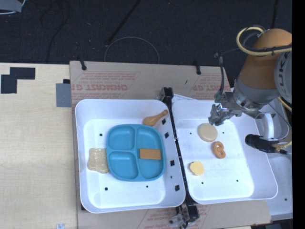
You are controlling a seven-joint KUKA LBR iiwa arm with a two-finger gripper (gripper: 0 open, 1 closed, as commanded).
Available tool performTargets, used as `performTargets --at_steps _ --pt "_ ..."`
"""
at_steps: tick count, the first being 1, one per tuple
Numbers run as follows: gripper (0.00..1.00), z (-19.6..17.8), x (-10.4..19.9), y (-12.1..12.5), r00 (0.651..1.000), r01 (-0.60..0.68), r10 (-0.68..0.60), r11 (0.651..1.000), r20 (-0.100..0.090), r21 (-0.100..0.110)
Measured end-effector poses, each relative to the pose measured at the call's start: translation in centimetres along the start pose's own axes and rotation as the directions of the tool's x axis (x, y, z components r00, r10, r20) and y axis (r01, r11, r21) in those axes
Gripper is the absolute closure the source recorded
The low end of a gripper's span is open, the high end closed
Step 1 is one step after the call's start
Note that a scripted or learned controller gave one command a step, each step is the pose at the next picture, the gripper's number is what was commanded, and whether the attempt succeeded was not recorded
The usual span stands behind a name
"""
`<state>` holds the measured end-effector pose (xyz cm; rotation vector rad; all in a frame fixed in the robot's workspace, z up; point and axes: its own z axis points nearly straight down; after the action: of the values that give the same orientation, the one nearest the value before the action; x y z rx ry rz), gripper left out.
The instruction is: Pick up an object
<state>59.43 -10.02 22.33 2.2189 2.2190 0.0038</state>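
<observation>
Two shallow white plastic bins sit on a pale wooden bench; the grey two-finger gripper hovers above a round beige disc, grip unclear.

You're looking at glossy white plastic bins, a smooth matt blue plastic plate, printed brown cardboard lying under them, pale wood-look benchtop, dark rough carpet showing behind.

A single fixed camera is looking down at a slant from above the bench, taking in both white bins side by side at mid-distance, with the arm entering from three o'clock.
</observation>
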Motion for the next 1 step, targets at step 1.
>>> performTargets --at_steps 1 --pt "1.0 -1.39 -0.18 -0.01 1.0 0.0 0.0 1.0 -0.001 0.005"
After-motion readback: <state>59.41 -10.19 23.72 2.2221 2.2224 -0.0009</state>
